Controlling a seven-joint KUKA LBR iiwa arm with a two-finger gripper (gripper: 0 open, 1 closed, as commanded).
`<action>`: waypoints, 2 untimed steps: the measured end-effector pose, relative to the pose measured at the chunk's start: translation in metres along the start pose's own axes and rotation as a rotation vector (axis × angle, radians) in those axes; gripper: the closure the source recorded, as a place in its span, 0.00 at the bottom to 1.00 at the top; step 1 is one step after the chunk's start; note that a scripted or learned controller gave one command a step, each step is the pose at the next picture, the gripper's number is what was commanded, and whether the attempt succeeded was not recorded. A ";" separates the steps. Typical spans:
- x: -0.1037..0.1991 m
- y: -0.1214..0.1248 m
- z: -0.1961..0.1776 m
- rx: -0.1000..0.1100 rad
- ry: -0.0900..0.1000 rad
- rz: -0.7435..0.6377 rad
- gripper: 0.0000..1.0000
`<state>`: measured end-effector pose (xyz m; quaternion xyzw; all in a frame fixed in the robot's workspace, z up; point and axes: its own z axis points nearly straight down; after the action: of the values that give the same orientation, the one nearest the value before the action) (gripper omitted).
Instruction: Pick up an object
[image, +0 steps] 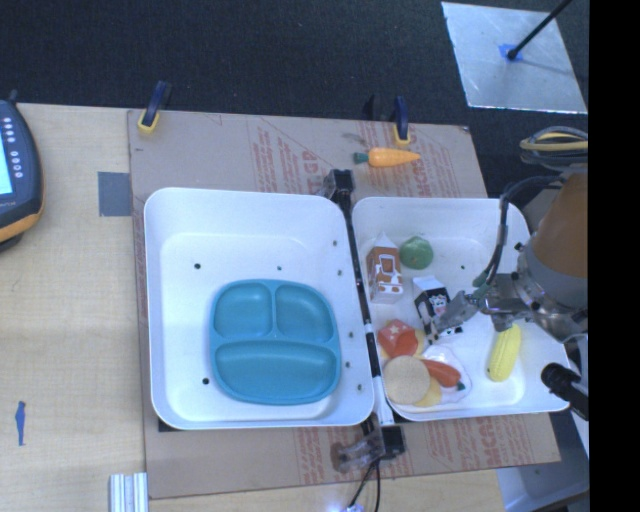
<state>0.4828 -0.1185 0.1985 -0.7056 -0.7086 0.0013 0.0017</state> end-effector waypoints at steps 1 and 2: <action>-0.014 0.043 0.112 0.005 0.000 -0.001 0.00; -0.016 0.044 0.096 -0.001 -0.002 -0.002 1.00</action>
<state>0.5266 -0.1343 0.1027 -0.7048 -0.7094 0.0018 0.0008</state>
